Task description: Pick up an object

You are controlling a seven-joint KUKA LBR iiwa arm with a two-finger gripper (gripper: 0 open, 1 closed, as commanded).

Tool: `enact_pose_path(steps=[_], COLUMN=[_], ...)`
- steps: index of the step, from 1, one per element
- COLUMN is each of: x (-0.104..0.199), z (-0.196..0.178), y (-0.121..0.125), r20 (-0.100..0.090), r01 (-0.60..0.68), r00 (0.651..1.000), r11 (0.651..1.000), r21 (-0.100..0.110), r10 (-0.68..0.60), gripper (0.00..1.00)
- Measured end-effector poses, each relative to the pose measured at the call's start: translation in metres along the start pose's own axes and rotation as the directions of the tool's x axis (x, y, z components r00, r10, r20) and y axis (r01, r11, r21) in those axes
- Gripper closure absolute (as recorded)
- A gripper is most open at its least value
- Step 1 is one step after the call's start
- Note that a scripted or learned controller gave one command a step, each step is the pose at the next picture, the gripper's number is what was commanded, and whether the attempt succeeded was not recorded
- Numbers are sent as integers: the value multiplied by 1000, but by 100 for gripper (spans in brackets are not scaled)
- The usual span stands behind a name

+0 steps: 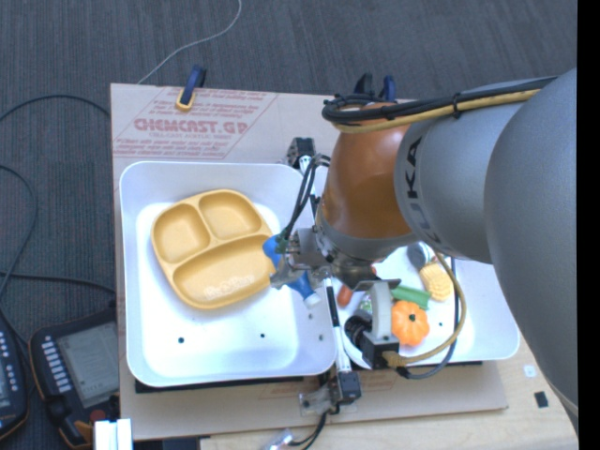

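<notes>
We look down at a slant on a wooden bench (187,125) with red printed lettering, set on dark carpet; two shallow white bins sit on it side by side. In the left bin (216,354) lies a yellow plate (211,247) divided into three compartments, tilted toward the bin's upper left; we see nothing in its compartments. The grey arm (506,167) with its orange band (370,186) reaches in from the right and covers much of the right bin (492,340). The gripper (298,268) hangs over the wall between the two bins, just beside the right edge of the plate; blue parts show at its tip, and we cannot tell what they belong to; we cannot tell whether the gripper is released or clenched, and we see nothing clearly grasped in it. In the right bin, close under the arm, we see a small orange pumpkin (410,324), a green piece (411,294) just above it, and a yellow corn cob (435,280) near the arm's edge. Black cables (28,195) trail over the carpet at the left; a blue clamp (192,84) grips the bench's top edge.
</notes>
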State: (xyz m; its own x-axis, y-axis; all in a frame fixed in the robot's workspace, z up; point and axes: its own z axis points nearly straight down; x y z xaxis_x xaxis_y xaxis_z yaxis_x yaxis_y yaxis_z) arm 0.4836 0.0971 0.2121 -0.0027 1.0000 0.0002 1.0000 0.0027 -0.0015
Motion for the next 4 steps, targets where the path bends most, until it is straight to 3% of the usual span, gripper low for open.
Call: enact_pose_path(steps=[4], x=[0], z=[-38], y=[2], r20=[0], r01=[3], r00=[1000], r11=[1000], r21=[1], r10=[-3], gripper=[100])
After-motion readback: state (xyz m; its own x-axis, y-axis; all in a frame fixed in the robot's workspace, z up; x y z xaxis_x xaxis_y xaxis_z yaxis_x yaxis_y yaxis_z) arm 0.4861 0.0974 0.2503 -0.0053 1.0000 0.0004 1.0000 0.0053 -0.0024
